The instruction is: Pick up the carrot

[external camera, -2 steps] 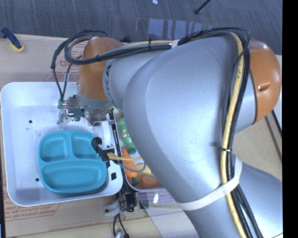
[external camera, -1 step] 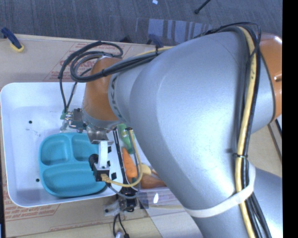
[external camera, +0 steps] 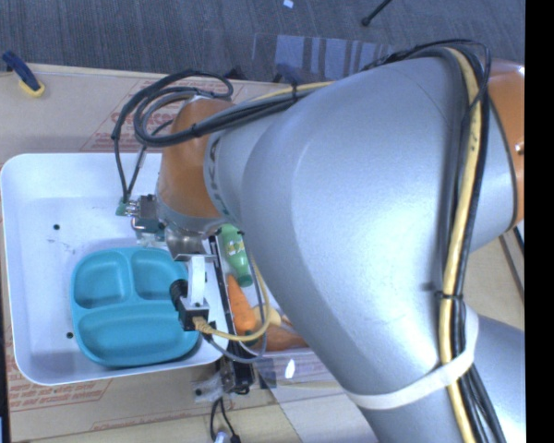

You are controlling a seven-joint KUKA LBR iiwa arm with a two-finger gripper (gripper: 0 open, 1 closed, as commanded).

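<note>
Arm (external camera: 369, 229) reaches in from rt, wrist down by carrot (external camera: 243, 307); grip state unclear.

Even, moderately bright overhead light; soft image.

The grey arm (external camera: 369, 220) takes a broad, smooth sheen across its upper curve with no hard glare, and shades darker underneath. The white bin (external camera: 32, 247) reads bright but not blown out, with faint shadow along its inner walls. Fine detail looks slightly blurred and grainy throughout.
</note>
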